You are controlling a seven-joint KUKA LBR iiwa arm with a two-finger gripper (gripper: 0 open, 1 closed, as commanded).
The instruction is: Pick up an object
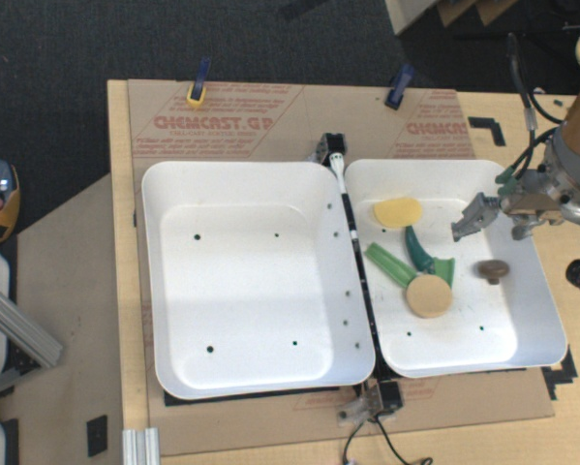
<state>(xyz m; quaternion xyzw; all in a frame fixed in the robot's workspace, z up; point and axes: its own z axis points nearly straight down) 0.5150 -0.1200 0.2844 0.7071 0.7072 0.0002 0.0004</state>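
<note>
The right bin holds a yellow oval piece, a light green strip, a dark teal curved piece, a tan round disc and a small brown lump. My gripper hangs over the bin's upper right part, above and slightly left of the brown lump and to the right of the yellow piece. Nothing shows between its fingers.
The left bin lies beside the right one on a cardboard sheet. Blue and yellow clamps hold the sheet's far edge. A black divider strip runs between the bins. Cables trail from the arm at the right.
</note>
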